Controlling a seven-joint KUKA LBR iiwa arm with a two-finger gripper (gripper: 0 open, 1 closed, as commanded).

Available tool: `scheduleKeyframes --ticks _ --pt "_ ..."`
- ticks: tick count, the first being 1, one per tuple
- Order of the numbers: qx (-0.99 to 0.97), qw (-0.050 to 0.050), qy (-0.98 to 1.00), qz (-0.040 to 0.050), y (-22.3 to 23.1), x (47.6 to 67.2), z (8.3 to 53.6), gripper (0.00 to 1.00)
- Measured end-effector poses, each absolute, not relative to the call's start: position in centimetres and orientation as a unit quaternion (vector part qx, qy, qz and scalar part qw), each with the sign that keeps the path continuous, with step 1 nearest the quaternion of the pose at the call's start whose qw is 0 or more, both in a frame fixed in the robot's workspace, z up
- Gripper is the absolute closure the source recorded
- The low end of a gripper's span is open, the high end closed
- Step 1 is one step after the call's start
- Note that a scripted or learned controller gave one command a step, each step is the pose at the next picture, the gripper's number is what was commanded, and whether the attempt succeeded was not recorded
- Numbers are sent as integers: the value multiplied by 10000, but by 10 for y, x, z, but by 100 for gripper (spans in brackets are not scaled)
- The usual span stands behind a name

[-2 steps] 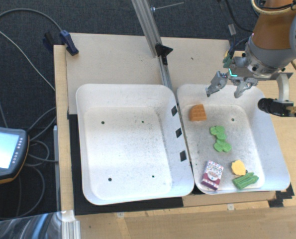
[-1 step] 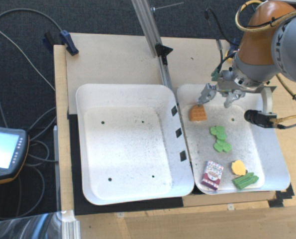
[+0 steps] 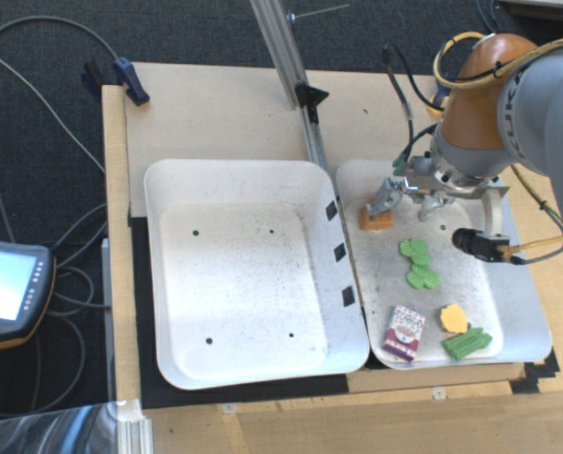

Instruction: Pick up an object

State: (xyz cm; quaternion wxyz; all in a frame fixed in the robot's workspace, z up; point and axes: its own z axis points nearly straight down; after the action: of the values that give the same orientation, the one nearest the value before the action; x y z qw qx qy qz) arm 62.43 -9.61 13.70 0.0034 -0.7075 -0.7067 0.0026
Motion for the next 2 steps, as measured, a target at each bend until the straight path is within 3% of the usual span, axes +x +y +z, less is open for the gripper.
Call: scheduleKeyframes --ticks 1,2 --pt "-7072 32 -7070 21 -95 623 90 0" --pt "-7072 7 -7070 -8 -95 625 104 100"
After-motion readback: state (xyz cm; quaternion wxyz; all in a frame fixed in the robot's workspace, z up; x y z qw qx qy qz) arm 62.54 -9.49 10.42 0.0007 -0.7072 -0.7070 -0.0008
